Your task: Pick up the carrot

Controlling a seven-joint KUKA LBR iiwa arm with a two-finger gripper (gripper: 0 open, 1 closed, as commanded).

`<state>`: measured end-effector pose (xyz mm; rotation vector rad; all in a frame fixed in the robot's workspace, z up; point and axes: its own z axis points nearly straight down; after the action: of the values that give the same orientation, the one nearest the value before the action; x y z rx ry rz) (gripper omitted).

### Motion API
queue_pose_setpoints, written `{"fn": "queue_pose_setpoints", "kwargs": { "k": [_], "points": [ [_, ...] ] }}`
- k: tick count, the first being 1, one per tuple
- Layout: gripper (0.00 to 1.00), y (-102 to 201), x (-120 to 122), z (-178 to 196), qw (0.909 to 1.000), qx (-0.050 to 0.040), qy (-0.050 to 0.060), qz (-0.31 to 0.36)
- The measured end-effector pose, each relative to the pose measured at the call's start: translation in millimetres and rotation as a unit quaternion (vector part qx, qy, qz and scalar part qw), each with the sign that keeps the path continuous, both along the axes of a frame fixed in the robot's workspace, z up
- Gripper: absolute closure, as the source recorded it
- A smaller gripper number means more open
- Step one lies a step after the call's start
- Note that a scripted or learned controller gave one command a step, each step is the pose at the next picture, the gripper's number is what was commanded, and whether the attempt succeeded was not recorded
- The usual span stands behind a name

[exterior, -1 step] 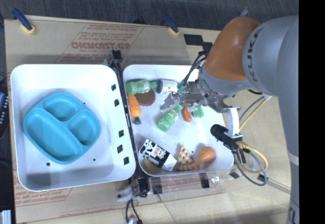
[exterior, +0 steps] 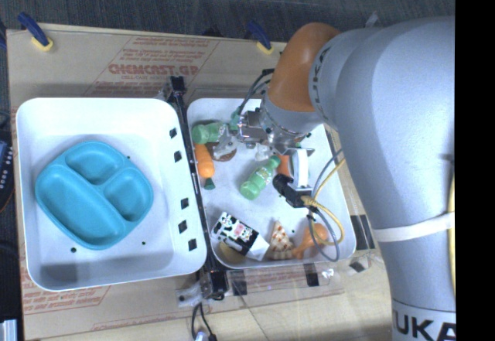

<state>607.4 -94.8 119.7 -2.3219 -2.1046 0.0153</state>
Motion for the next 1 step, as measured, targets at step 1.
{"fn": "queue_pose_setpoints", "kwargs": {
  "k": [1],
  "points": [
    [0.00, -1.1, -7.5, -25.4, 0.9993, -0.0037, -0.006, -0.037]
  ]
}}
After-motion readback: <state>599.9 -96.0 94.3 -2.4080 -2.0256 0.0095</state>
